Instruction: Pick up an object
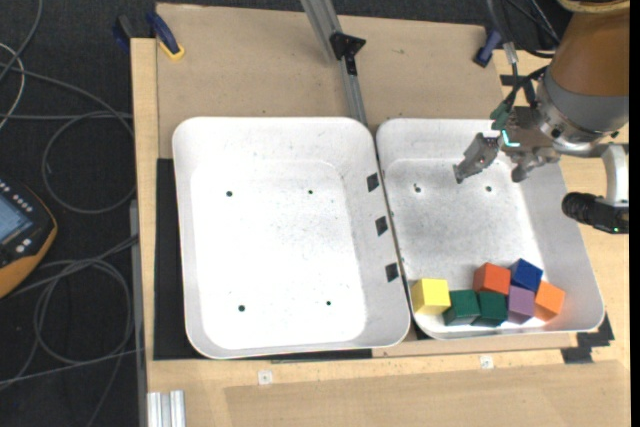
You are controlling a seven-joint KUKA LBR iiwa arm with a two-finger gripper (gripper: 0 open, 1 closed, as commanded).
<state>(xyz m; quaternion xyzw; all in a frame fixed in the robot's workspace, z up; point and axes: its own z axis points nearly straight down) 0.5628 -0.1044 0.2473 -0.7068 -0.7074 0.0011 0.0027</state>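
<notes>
The bench carries two white bins side by side: the left bin and the right bin. The arm reaches in from the right, its gripper hanging over the far part of the right bin, fingers spread apart with nothing between them. The blocks cluster at that bin's near edge: yellow, green, orange, purple, blue. This looks like the approach step; next the gripper must travel nearward and descend over one block.
</notes>
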